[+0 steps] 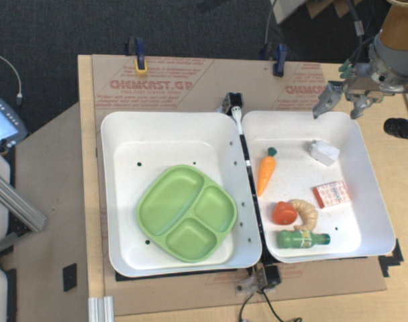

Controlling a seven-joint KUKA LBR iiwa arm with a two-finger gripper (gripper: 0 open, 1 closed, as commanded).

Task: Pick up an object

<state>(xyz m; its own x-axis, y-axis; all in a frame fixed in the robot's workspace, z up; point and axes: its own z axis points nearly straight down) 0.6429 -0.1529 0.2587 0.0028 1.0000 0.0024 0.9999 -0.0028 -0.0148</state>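
My gripper [341,105] hangs open above the far right corner of the right bin [372,180], its two grey fingers spread with nothing between them. In that bin lie an orange carrot [266,170], a small white block [323,152], a red and white packet [331,194], a red tomato [283,212], a tan curled pastry [306,212] and a green bottle [302,239] on its side. The white block is the nearest thing to the gripper, a little in front of it and lower.
The left bin [117,180] holds a green divided plate [186,212]. A black divider clip [233,102] sits between the bins at the back. Two blue clamps [140,51] [279,58] grip the cardboard's far edge.
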